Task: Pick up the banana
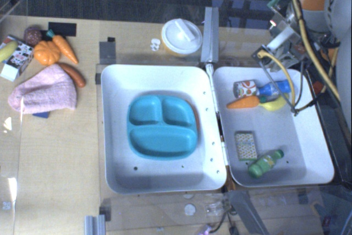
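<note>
Banana (276, 104) sits in the right bin (324, 173), toward its far edge; my hand (283, 36) is not on it.
My hand hangs past that bin's far edge, near the far right corner and apart from everything inside. I cannot tell from this view whether it is spread or pressed together. The banana lies just beside the thick end of the carrot (243, 102) and is partly hidden under the blue bottle (276, 88). The can (246, 87) lies at the bottle's left end. A packet (246, 145) lies mid-bin, and a green bottle (265, 163) lies tilted toward the near edge. The left bin (113, 173) holds a blue tray (163, 126) at its centre. On the table (55, 173), a white bowl (181, 37) stands by the far edge and a pink cloth (44, 92) lies by the left edge.
</note>
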Robot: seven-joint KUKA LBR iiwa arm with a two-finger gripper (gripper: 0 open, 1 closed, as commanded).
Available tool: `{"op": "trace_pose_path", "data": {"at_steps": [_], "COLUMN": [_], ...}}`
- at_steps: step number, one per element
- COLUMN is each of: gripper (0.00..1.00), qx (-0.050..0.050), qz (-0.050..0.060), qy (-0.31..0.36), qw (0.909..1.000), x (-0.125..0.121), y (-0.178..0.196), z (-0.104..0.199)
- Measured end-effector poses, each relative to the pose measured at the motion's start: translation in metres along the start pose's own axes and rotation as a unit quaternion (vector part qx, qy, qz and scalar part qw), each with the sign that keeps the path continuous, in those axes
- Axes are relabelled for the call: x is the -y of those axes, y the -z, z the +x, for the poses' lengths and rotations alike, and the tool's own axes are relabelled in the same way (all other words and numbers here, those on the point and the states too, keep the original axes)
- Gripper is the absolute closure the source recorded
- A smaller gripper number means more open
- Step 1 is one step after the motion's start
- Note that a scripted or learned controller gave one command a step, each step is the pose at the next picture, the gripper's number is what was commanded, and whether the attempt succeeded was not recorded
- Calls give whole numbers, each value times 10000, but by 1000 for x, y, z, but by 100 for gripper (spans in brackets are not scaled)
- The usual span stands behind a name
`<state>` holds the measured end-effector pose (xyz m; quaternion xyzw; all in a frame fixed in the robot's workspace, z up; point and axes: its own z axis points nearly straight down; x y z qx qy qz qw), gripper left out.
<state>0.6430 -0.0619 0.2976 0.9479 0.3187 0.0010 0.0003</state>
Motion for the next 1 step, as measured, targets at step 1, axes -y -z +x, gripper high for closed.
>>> {"op": "trace_pose_path", "data": {"at_steps": [1], "gripper": [100], "qx": [15], "qz": [13], "qy": [-1512], "qw": [9885], "x": [-5], "y": [-85], "z": [-4]}}
